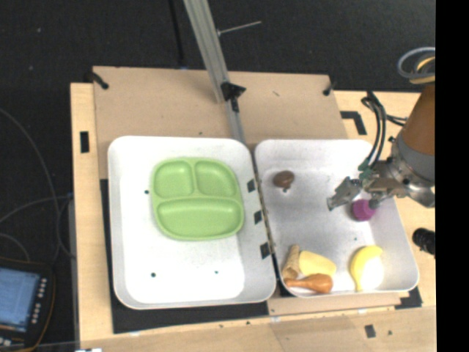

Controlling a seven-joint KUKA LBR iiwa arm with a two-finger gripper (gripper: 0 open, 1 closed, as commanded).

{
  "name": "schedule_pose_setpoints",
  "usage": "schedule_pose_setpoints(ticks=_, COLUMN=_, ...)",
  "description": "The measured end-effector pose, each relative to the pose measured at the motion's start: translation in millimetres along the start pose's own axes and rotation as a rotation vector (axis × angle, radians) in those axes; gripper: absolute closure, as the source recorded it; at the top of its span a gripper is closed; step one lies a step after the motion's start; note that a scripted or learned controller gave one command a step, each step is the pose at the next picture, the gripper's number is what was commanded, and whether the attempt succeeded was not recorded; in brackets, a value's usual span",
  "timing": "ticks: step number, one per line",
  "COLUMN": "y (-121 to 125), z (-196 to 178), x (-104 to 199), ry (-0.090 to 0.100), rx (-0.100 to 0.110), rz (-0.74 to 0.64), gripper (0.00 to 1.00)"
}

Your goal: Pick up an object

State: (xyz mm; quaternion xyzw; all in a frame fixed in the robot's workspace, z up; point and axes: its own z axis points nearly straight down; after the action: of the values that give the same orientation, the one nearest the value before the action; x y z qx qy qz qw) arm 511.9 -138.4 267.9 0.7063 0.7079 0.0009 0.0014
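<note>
Gripper (357, 196) low over the right bin (315, 169), fingers spread apart and clamping nothing.
A small purple object (363, 210) lies just beside the fingertips. A brown piece (283, 179) sits near the bin's far left; yellow and orange toy foods (311, 271) crowd its near edge. A green divided plate (197, 199) rests in the left bin (139, 270).
</note>
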Motion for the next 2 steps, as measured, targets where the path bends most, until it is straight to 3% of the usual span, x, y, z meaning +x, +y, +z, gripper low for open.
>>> schedule_pose_setpoints(ticks=1, y=0, z=0, x=0, ry=0.000, rx=0.000, rz=0.002, gripper=0.00)
schedule_pose_setpoints(ticks=2, y=7, z=46, x=-4, ry=-0.001, rx=0.005, rz=0.003, gripper=0.00)
